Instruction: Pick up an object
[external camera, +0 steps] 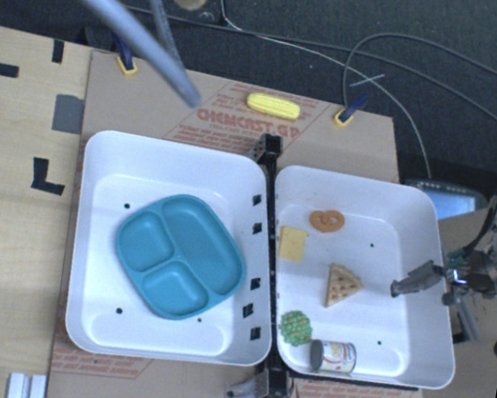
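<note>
Pizza slice (341,285) lies in your right bin (428,263), gripper (415,282) just beside it; whether its fingers are open, you cannot tell.

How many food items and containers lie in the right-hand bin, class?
5: a pretzel near the top, a cheese square by the left wall, a pizza slice mid-bin, a green broccoli piece lower left, and a can on its side beside it.
</note>
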